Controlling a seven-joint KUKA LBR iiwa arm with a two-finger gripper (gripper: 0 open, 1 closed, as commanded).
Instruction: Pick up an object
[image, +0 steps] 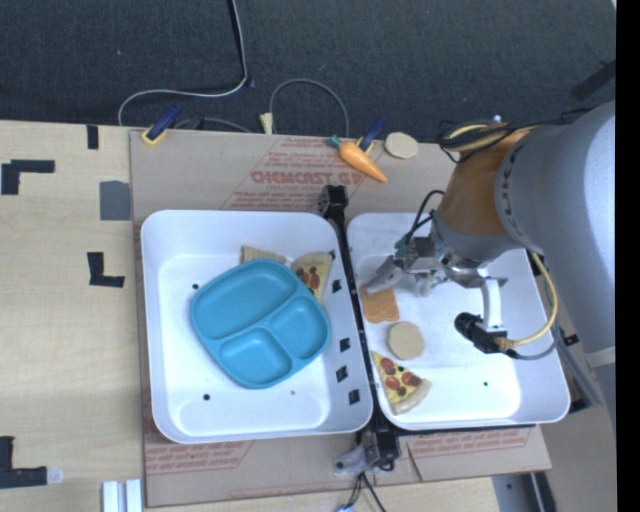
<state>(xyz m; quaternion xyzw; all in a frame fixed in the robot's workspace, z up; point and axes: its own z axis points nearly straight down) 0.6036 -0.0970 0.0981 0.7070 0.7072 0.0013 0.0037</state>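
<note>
Gripper (385, 272), grasp indiscernible, low in right bin (530, 395), just above toast (380, 305); round cracker (405, 340) nearby.

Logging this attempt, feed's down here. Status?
Gripper low in right white bin, jaws by flat orange-brown toast piece; grasp unconfirmed. Round beige cracker and pizza slice toy close beside it.
</note>
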